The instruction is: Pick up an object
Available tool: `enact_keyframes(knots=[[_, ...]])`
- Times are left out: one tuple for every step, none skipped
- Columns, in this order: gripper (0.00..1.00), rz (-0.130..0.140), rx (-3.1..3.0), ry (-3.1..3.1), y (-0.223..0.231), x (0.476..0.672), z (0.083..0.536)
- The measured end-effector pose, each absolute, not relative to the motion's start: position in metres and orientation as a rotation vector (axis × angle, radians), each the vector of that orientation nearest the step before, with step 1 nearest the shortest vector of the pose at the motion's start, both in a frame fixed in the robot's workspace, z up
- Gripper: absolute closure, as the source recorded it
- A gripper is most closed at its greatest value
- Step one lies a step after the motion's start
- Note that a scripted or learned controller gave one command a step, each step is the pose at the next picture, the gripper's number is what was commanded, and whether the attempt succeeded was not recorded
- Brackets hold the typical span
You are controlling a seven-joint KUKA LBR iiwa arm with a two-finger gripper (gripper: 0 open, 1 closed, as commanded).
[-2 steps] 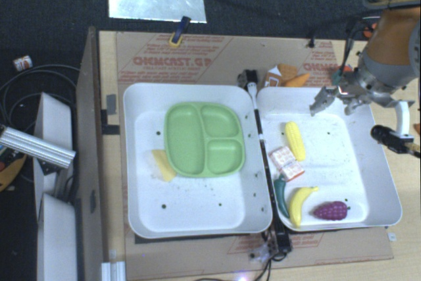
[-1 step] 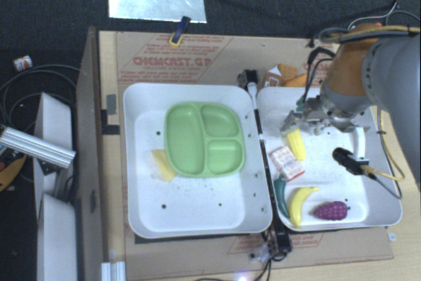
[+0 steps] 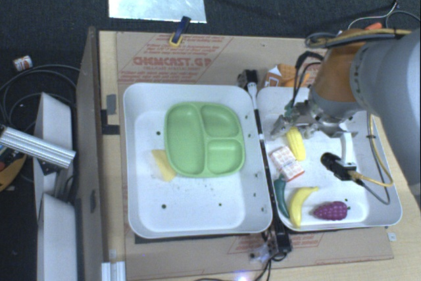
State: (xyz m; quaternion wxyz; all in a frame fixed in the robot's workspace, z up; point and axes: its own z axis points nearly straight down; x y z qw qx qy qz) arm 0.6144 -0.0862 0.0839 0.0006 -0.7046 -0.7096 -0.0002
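Corn lies just under my gripper; finger spread, cannot tell. Judged light, stiff, smooth plastic, rolls easily. Best hold: across its middle, short axis.

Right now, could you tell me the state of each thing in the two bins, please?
Green divided plate: flat in left bin.
Yellow piece: partly under the plate's edge.
Corn cob: right bin, under the gripper.
Small box: lying flat.
Banana: lying beside purple grapes.

Right bin crowded; left bin's front probably free.
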Motion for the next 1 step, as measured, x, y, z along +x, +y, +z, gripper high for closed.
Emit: enact_keyframes(knots=[[1.0, -0.003, -2.217, -2.228, -0.0879, 0.6151, 0.0951]])
